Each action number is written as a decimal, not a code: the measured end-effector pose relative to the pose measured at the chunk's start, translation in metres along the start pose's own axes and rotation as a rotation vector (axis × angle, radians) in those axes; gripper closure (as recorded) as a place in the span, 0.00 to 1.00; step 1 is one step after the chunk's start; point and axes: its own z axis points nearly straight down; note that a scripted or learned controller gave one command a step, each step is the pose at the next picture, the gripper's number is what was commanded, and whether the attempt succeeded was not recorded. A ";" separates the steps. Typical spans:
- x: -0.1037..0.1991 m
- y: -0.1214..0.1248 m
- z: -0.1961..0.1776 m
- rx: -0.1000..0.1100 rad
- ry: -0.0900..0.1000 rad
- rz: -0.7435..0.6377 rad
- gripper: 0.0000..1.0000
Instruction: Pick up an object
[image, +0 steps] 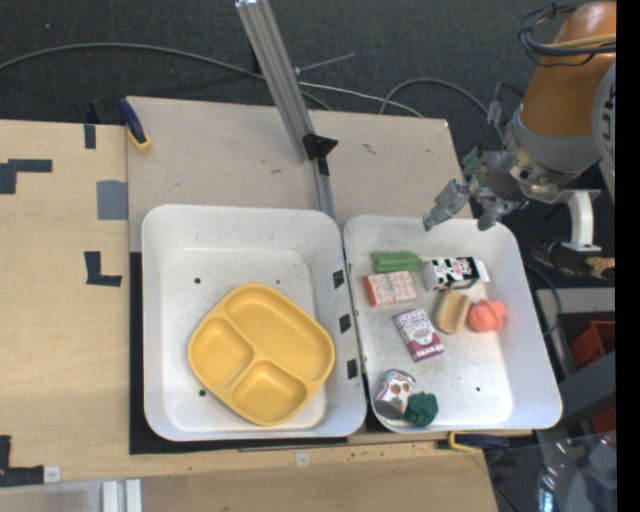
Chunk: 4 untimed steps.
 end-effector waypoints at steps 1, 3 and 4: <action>0.000 0.000 0.000 0.000 0.000 0.000 0.00; -0.013 -0.011 0.107 0.007 0.000 0.002 0.00; -0.008 -0.021 0.160 0.006 0.000 0.001 0.00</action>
